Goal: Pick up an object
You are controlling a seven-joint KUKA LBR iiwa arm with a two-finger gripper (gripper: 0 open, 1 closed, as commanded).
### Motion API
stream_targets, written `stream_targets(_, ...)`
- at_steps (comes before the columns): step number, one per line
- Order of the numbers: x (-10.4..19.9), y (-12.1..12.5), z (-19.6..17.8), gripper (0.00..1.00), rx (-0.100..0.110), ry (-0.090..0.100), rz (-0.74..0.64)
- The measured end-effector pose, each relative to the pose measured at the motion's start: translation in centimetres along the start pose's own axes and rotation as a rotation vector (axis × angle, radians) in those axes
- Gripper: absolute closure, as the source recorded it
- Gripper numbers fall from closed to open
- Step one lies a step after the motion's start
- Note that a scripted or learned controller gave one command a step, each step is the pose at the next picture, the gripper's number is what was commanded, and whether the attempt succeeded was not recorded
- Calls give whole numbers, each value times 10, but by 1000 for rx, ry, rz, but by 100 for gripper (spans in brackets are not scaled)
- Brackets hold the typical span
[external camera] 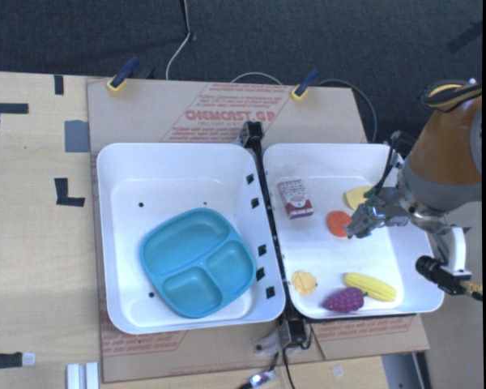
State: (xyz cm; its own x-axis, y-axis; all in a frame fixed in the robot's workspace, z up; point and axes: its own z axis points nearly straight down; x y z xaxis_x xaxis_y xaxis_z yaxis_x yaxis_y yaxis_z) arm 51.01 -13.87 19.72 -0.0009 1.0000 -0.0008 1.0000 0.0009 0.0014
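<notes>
As seen from above at a slant, gripper (360,224) low inside the right bin (324,164), at its right-hand half; open or closed not discernible at this angle. Orange-red round object (337,224) just beside the gripper tip, on its left, touching or nearly so, contact not resolvable. Yellow piece (357,196) immediately behind the gripper, partly hidden by it. Red-and-white carton (295,198) further left, near the divider between the bins. Along the near wall: small yellow-orange object (304,282), purple grapes (343,300) and yellow corn (370,286), the last two touching. Left bin (146,177) with a blue divided plate (197,261) lying flat. Both bins on a cardboard sheet (227,112) clamped at its far edge, atop a pale wooden bench (32,241); dark floor beyond. Bare white floor between carton and near-wall items; little room between gripper and right wall
</notes>
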Motion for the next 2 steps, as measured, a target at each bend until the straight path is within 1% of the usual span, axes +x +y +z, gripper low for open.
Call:
stream_targets(1,-3,-2,-62,100,-2,-1,-1)
stream_targets(2,-3,-1,-75,100,3,1,-1)
